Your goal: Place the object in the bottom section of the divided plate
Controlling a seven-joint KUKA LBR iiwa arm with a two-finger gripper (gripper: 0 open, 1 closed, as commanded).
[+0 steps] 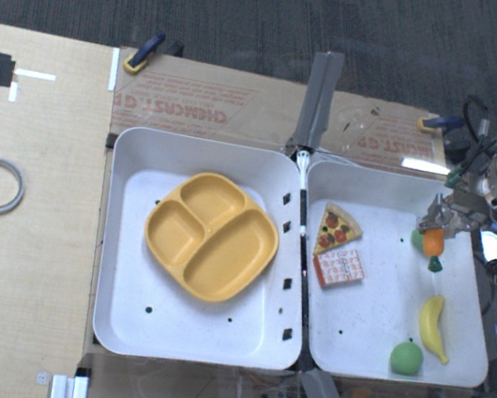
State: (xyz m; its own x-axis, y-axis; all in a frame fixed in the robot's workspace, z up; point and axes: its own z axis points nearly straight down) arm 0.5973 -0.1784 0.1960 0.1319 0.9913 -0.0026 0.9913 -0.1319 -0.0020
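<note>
in the right bin (373, 358), near its far right wall, sits a small orange carrot (431, 243) with a green tip, directly under the end effector (442, 223). whether the end effector grips it cannot be told. the yellow plate (212, 237) lies in the left bin (114, 313).

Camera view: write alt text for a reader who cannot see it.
The gripper hangs over an orange carrot-like toy in the right bin, which also holds a pizza slice, a small box, a banana and a green ball. The left bin holds a yellow divided plate.
</note>
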